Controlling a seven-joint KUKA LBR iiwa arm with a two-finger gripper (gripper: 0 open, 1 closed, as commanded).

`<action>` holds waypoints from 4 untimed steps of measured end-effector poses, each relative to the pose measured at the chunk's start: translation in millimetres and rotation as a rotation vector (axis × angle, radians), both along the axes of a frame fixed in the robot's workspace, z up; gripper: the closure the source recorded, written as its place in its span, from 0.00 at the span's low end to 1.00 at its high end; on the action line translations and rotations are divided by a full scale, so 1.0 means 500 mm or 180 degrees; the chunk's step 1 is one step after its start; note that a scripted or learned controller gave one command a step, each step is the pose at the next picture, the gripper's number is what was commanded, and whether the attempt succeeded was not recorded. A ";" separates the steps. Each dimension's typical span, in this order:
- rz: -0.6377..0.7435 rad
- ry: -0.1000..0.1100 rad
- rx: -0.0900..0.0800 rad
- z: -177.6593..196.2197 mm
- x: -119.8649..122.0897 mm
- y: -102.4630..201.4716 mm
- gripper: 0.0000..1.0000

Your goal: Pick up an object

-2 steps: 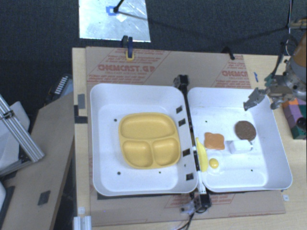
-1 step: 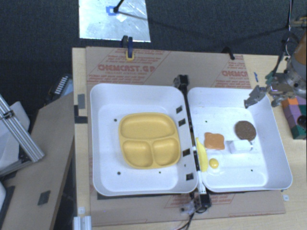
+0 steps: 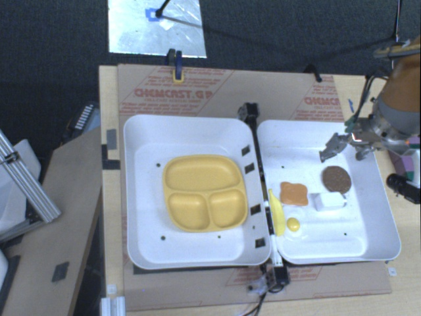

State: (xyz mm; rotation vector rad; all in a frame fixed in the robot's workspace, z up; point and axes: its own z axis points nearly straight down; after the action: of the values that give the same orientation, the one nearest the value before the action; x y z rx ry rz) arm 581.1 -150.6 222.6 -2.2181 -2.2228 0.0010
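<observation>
In the right bin [image 3: 368,242] lie a brown round patty [image 3: 336,178], an orange slice [image 3: 294,193], a small white block [image 3: 327,202], a yellow banana-like piece [image 3: 275,212] and a small yellow lump [image 3: 293,225]. My gripper [image 3: 346,151] hangs over the bin's upper right part, just above the brown patty and apart from it. Its fingers are spread open and nothing sits between them.
The left bin [image 3: 141,176] holds a yellow divided plate [image 3: 200,192]. A black divider [image 3: 255,176] runs between the bins. A cardboard sheet [image 3: 217,87] lies under both bins. A metal rail [image 3: 23,183] stands at the left edge.
</observation>
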 end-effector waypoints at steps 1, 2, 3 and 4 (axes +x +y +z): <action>-0.0002 0.0001 -0.0001 -0.123 -0.003 -0.005 0.00; -0.0001 -0.0001 -0.0001 -0.246 0.005 -0.001 0.00; -0.0003 -0.0010 -0.0006 -0.219 0.006 -0.003 1.00; 0.0007 -0.0026 -0.0007 -0.099 0.024 0.004 1.00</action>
State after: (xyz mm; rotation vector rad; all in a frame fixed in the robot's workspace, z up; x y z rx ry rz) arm 593.1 -148.4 173.2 -2.2208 -2.2305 -0.0056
